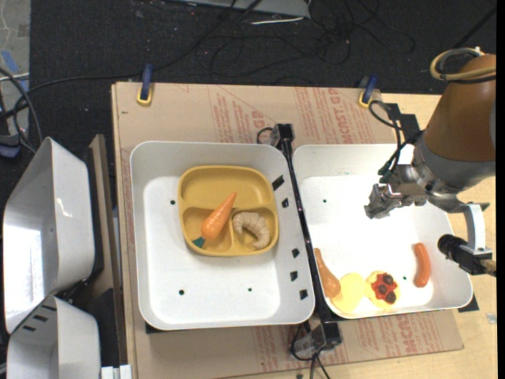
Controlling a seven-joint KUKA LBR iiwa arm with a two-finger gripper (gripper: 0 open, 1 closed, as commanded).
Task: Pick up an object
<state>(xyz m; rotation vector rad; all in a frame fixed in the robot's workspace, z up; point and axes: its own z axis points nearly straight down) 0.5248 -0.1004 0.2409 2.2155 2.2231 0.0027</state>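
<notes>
Over the right bin [339,172], jaws [381,206] hover (grip state unclear) above bare floor.

We see the grey arm with its orange band [467,101] reaching in from the bench's right edge, wrist bent downward, its dark two-finger gripper [381,204] hanging over the right half of the bench.

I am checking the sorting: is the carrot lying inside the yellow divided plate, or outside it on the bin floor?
Inside. The carrot lies slanted in the yellow plate, within the left bin, beside the shrimp.
</notes>
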